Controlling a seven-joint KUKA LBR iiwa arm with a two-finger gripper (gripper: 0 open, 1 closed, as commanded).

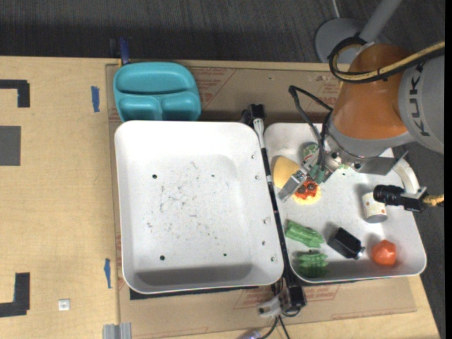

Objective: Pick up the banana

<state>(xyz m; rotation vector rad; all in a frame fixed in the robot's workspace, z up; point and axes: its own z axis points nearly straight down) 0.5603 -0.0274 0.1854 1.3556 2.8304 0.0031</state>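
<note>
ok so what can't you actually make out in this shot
- Banana: a pale yellow piece at the right bin's left wall; the gripper and arm cover its right side, so its full shape is hidden.
- Gripper: too small and cluttered to tell its state, or whether it touches the banana.
- Small orange-red item under the gripper: too blurred to identify.
- Arm: cut off by the top and right edges.

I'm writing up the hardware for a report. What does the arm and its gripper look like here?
The arm is a grey, rounded KUKA unit with black lettering on its side and a broad orange band above the wrist. Black and yellow cables loop over the band. The small metal two-finger gripper carries green and orange-red parts near its tip.
</note>
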